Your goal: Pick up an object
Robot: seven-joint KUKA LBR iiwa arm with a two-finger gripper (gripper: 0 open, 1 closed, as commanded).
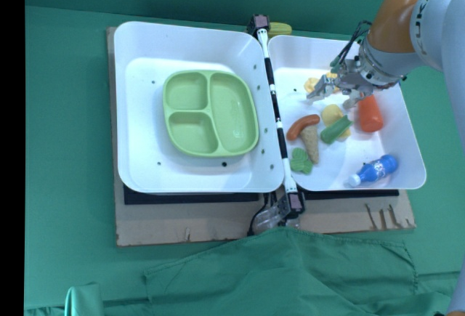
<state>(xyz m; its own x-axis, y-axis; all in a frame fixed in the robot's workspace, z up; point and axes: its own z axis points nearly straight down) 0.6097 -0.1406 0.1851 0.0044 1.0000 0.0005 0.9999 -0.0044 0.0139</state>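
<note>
Toy food fills the right bin, and the piece nearest the gripper is a small yellow piece near the bin's far left part, just beside the fingertips; its shape is too small to read, so its long axis cannot be told. The gripper hangs over the bin's far half with its fingers spread a little, and nothing shows between them. Just right of it lies an orange-red carrot-like piece, long axis running roughly away from the camera. Below the gripper a green pod-shaped piece lies on a slant across a round yellow piece. A reddish-brown sausage lies slanted, its higher end toward the right, beside a tan cone whose narrow end points toward the near rim. A green leafy piece sits by the divider, and a blue bottle with a white cap lies on its side in the near right corner, cap pointing left. The left bin holds a light green divided plate.
</note>
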